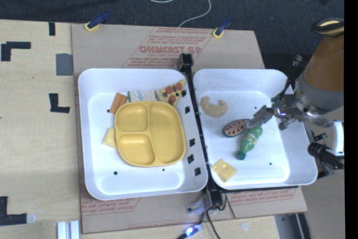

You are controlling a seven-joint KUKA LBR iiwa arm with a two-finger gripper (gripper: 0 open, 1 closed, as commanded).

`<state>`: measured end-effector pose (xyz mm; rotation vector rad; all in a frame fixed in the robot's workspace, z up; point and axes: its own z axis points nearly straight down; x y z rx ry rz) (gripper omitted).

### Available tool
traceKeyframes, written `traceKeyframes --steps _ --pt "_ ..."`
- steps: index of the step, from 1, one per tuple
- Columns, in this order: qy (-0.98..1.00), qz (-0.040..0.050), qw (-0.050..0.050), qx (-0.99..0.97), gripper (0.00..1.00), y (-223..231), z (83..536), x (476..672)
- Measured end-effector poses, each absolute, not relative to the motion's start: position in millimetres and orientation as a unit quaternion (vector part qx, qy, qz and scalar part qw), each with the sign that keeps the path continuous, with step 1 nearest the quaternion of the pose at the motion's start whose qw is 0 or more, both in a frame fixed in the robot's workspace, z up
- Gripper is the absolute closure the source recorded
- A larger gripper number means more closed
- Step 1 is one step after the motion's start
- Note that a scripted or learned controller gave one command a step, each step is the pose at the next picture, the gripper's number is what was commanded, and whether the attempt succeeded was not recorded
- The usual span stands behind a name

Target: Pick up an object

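Note:
My gripper (pixel 260 116) hangs over the right bin (pixel 279 80), reaching in from its right side. Its tip is just right of a brown and red oval piece (pixel 235 128) and just above a green bottle (pixel 248 142) lying on its side. Nothing is visibly held. A beige croissant-shaped piece (pixel 214 106) lies at the bin's upper left. A yellow cheese wedge (pixel 223 170) rests near the front edge.
The left bin (pixel 95 176) holds a yellow divided plate (pixel 150 133), with an orange piece (pixel 118 102), a checked item (pixel 141 95), a pizza slice (pixel 173 92) and a pale yellow wedge (pixel 108 137) around it. A black divider (pixel 193 120) separates the bins.

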<state>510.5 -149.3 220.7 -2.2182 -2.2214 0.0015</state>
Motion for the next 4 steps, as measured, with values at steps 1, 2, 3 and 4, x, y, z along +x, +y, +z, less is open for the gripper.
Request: traceKeyframes --steps 1,2,3,4 --pt "-0.707 0.0021 0.003 -0.707 0.00 -149 177 511.3" --pt "-0.707 0.0025 0.003 -0.707 0.00 -155 116 507.1" --pt "-0.708 0.0009 0.001 -0.707 0.00 -155 83 506.8" --pt "-0.708 0.0004 -0.001 -0.707 1.00 -155 95 507.6"
